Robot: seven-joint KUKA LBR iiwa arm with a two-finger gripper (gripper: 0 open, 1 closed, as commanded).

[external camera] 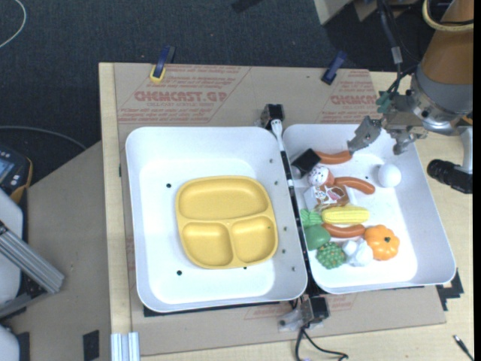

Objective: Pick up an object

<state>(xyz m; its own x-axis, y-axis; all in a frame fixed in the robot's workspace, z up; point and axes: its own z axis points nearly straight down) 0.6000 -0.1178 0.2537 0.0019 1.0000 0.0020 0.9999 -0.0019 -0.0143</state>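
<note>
Tool (382, 135) spread open, nothing between its fingers, hovering over the far end of the right bin (436, 224), probably lining up a descent. Closest below it: one hot dog (334, 156) and a white ball (388, 175). Further toward the near end: second hot dog (353, 185), corn (346, 216), pumpkin (382, 242), broccoli (331, 256), packed tight, so harder picks. Left bin (143, 201) holds a yellow divided tray (225, 221). Tabletop (113, 111) sheet reads "CHEMCAST GP", mirrored.

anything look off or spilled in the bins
Nothing stands out. The yellow tray lies flat in the left bin. The toy food, such as the corn and pumpkin, is heaped inside the right bin, none spilled over its rim.
</note>
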